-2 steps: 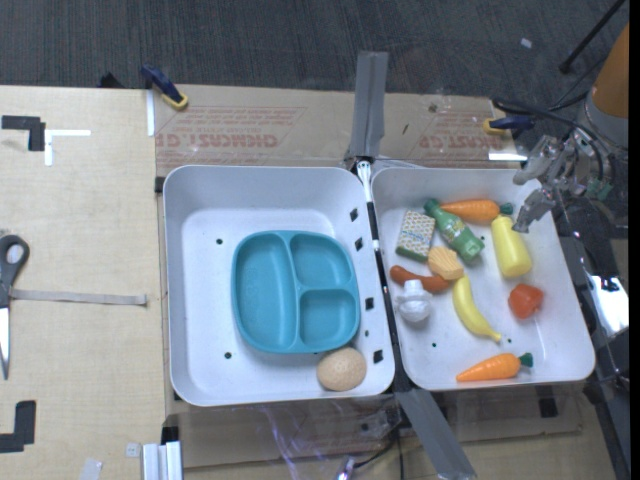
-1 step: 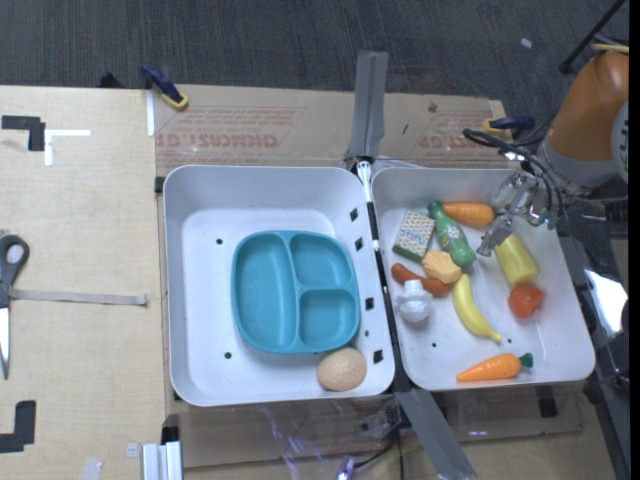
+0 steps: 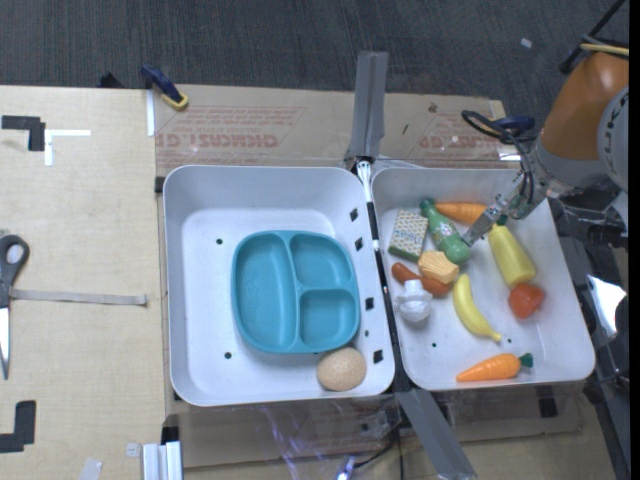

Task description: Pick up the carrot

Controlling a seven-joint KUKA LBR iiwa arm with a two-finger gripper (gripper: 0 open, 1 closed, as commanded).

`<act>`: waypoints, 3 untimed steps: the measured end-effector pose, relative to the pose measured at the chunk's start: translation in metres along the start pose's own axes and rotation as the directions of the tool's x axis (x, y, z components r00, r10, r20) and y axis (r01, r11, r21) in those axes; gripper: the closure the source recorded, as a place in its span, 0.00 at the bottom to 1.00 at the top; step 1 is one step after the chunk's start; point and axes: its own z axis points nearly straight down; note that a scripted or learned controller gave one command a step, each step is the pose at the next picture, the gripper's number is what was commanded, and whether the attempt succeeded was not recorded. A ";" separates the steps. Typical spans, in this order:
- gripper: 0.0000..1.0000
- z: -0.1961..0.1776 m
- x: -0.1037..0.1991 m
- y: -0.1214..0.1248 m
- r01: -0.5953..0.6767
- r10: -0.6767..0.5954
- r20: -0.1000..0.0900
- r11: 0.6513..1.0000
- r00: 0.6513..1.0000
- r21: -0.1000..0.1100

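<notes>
Hovering over the right bin [image 3: 575,313], gripper [image 3: 492,218] low among crowded toys; grip state impossible to tell, nothing seen held. Carrot [image 3: 490,368] well below it by the front wall, apart. Closer by: green bottle [image 3: 445,235] and yellow cylinder [image 3: 511,255]. Risk of closing on those instead, or grabbing the orange piece [image 3: 461,210] just left.

Teal divided plate [image 3: 296,292], tan ball [image 3: 342,370], banana [image 3: 473,309], tomato [image 3: 526,299]
</notes>
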 end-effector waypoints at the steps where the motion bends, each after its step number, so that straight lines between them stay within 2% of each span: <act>1: 0.00 0.000 0.041 0.036 -0.024 0.024 0.000 1.000 1.000 0.000; 2: 0.00 -0.001 0.064 0.057 -0.236 0.236 0.006 0.972 0.972 0.002; 3: 1.00 -0.010 0.065 0.059 -0.231 0.231 0.004 0.973 0.973 0.002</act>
